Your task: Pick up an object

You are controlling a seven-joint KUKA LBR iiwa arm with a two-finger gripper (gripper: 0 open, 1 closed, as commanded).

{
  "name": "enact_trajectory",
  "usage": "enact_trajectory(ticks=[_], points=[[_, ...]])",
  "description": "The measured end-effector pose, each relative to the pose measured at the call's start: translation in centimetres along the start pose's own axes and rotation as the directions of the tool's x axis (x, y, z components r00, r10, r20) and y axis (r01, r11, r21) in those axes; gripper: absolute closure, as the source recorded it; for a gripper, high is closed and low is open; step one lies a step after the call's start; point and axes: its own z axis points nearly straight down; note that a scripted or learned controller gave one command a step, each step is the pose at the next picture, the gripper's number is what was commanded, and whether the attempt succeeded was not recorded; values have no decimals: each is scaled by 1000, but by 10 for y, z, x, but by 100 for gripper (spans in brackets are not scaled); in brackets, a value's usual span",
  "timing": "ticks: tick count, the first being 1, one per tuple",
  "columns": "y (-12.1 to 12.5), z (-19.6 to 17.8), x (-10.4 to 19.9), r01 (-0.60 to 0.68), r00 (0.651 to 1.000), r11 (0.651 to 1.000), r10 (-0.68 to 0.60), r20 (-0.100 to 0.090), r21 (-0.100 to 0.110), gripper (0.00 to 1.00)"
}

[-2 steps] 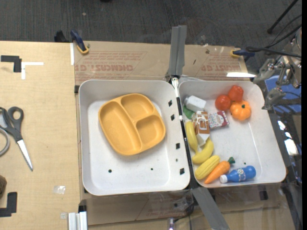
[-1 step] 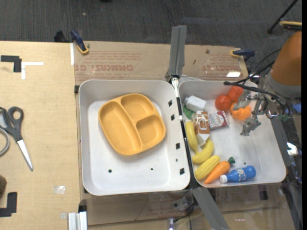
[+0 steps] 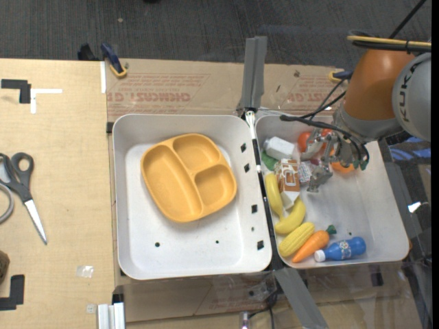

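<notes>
Hanging low over the right bin [image 3: 384, 204] with the jaws' spread impossible to tell, the snack packet [image 3: 291, 176] lying just left of the gripper [image 3: 319, 173], long axis running up-down.

White bins: two, a left bin [image 3: 123, 204] and a right bin [image 3: 374, 211]. Divided yellow plate [image 3: 188, 177]: one, with three compartments, in the left bin. Bananas: two, one [image 3: 273, 192] upright along the right bin's left wall, one [image 3: 293, 218] curved just below it. Corn cob [image 3: 295, 238]: one. Carrot [image 3: 312, 244]: one. Blue bottle [image 3: 343, 249]: one. White block [image 3: 279, 147]: one. Printed packet [image 3: 290, 175]: one. Orange-red round items under the arm: at least two, [image 3: 306, 141] and [image 3: 345, 166], partly hidden. Scissors [image 3: 26, 190]: one pair, on the bench at left. Robot arm [image 3: 384, 81]: one.
</notes>
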Motion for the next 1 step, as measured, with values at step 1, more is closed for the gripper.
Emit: enact_trajectory(ticks=[1], points=[[31,-4,-10,-106,994,994,106,28,3,0]])
